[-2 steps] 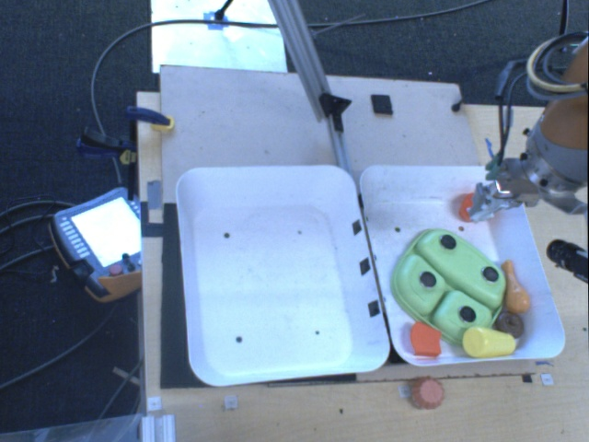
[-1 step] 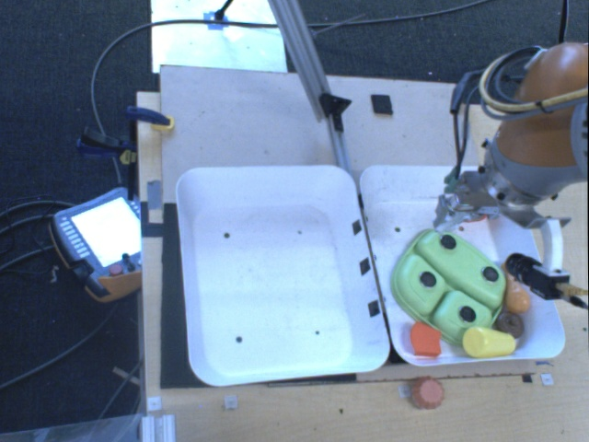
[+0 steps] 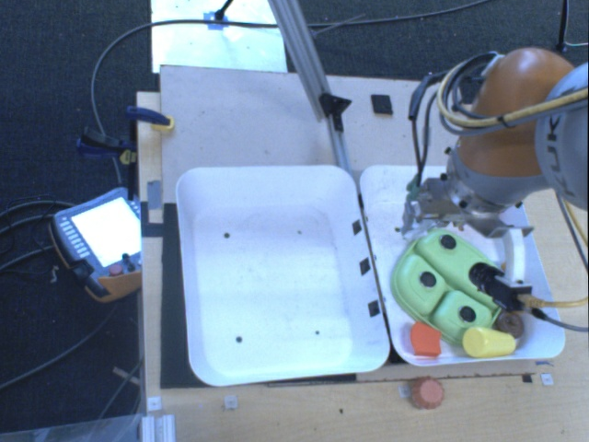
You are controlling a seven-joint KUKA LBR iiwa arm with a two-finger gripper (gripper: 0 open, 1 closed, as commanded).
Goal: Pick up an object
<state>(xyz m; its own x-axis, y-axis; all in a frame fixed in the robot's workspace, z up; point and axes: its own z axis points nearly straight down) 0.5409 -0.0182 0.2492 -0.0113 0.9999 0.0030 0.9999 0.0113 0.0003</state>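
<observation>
The right bin (image 3: 386, 187) holds a light green moulded piece (image 3: 433, 284) with dark round spots. At its near end lie an orange block (image 3: 424, 339) and a yellow piece (image 3: 488, 343), with a small brown thing (image 3: 509, 323) beside the yellow one. My gripper (image 3: 416, 215) hangs over the far left part of the right bin, just above the green piece's far end. I see nothing held in it. The grey arm with its orange band (image 3: 511, 99) covers the bin's far right part.
The left bin (image 3: 267, 265) stands beside the right one, with small black tabs along the shared rim. A reddish disc (image 3: 426, 393) lies on the bench in front of the right bin. A slanted metal pole (image 3: 304, 49) rises behind the bins. A pendant (image 3: 97, 242) sits at far left.
</observation>
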